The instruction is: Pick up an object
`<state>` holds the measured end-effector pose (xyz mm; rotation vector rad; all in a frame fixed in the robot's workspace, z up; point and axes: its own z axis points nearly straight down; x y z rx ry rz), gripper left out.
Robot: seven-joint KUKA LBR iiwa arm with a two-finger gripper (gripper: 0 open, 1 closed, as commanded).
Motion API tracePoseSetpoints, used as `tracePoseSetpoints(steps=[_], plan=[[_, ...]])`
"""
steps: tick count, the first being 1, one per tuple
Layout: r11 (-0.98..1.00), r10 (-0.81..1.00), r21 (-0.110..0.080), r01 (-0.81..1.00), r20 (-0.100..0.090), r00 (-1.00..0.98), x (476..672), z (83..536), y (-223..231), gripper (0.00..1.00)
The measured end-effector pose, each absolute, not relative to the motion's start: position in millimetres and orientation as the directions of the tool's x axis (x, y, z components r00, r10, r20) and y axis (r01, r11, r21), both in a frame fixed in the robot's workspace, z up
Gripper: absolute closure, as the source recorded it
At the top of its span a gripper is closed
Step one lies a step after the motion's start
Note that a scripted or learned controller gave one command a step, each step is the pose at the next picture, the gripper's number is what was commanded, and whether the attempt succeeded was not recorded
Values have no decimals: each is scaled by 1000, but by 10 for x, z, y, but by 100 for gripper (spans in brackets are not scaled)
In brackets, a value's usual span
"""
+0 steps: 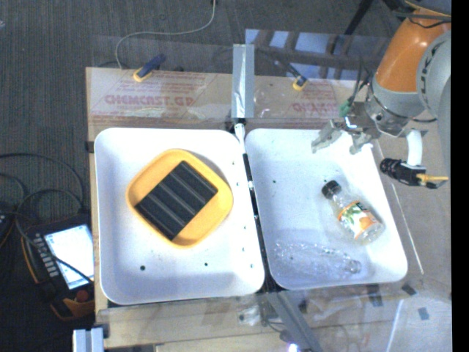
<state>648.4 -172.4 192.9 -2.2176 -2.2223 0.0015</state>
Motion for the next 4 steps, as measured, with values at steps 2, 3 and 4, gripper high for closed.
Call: tracePoseSetpoints(steps=[2, 3, 4], plan=[[135, 991, 14, 991, -7, -135, 5694, 918, -1946, 0], [135, 991, 21, 991, -7, -135, 5717, 1037, -1941, 100], [135, 991, 20, 991, -7, -135, 5717, 1037, -1942, 0]])
